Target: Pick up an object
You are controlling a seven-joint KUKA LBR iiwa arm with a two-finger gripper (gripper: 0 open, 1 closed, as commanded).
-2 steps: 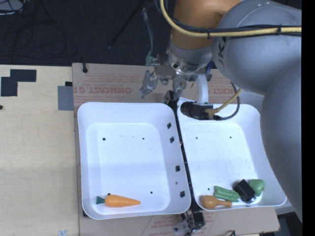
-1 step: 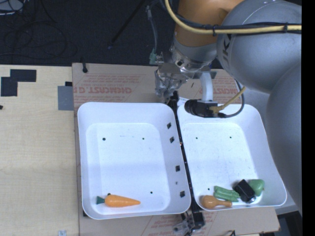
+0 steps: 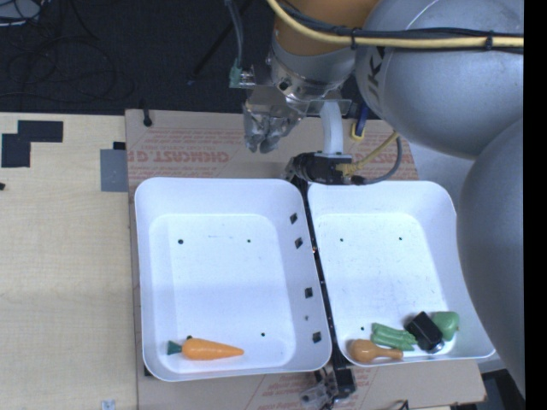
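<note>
The gripper (image 3: 267,137) hangs above the cardboard behind the left white plastic bin (image 3: 154,229); whether it is open is unclear. An orange toy carrot (image 3: 212,348) lies at that bin's near edge.

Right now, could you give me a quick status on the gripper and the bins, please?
Gripper raised behind the bins. Orange toy carrot in left white bin. Nothing in the way.

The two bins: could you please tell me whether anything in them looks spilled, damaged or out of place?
Nothing stands out. The left bin holds a toy carrot lying flat near its front edge. The right bin holds a green piece, a black block and an orange pear-shaped toy huddled in its front corner. The gripper hangs behind the bins.
</note>
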